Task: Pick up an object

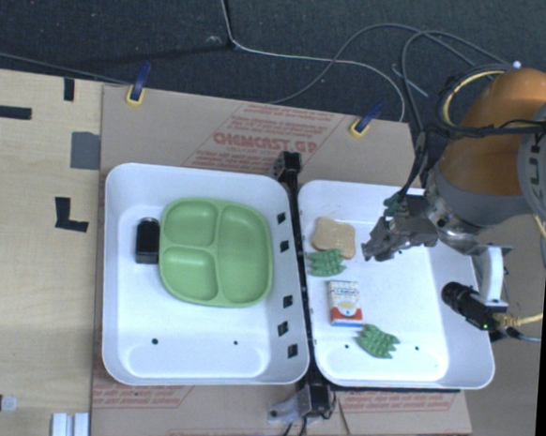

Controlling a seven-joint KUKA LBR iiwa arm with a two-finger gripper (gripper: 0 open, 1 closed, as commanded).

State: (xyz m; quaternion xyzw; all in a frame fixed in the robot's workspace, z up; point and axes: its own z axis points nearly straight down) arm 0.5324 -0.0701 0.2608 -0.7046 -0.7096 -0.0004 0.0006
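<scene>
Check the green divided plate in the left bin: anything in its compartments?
Empty. The green plate shows bare compartments; the black block lies beside it on the left bin floor.

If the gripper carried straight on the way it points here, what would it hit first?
The gripper points down and toward the left of the view, so it would probably first meet the tan bread-like piece in the right bin. Its height above the bin is unclear, so it might touch bare floor beforehand.
</scene>
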